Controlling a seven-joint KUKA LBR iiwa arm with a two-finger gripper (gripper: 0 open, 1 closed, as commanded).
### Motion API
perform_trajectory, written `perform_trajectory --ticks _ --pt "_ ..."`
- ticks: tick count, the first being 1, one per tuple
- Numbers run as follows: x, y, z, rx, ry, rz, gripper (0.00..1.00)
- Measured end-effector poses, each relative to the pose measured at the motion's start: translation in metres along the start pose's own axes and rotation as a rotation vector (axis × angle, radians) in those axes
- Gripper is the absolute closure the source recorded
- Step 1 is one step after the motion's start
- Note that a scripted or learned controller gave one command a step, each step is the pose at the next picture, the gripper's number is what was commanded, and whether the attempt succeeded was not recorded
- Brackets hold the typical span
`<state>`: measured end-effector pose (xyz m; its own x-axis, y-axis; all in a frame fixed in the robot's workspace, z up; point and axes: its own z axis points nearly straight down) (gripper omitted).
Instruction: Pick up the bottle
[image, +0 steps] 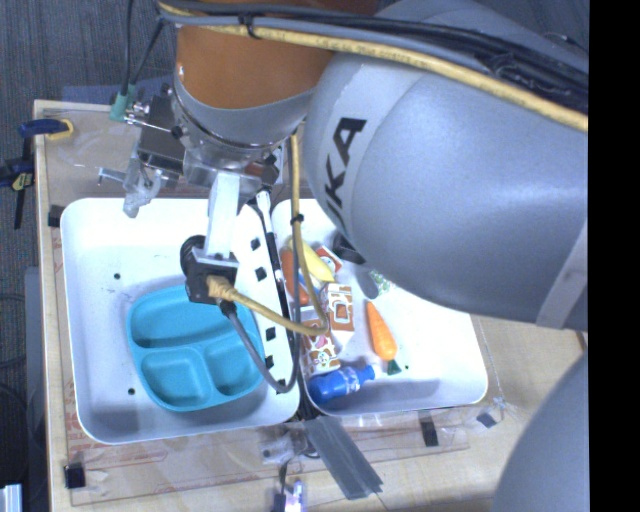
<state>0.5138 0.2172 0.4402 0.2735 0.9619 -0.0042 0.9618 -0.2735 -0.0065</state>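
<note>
Claw (137, 190) sits over the far left corner of the left bin (88, 300), at the rim. Open or closed: can't tell from this angle, and nothing is visibly held. Bottle (334, 384) lies on its side in the right bin (450, 355), near corner by the divider, well apart from the claw. Printed packet (338, 312) just beyond it, carrot (380, 335) beside that, banana (318, 263) further back. Blue divided tray (190, 355) is in the left bin.

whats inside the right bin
A blue bottle, a carrot, a banana and a printed carton. The arm covers the far part of the right bin, so anything there is hidden.
</note>
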Motion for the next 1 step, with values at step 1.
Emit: perform_trajectory --ticks 1 --pt "0.0199 0.06 0.0392 0.001 0.0 -0.341 0.0"
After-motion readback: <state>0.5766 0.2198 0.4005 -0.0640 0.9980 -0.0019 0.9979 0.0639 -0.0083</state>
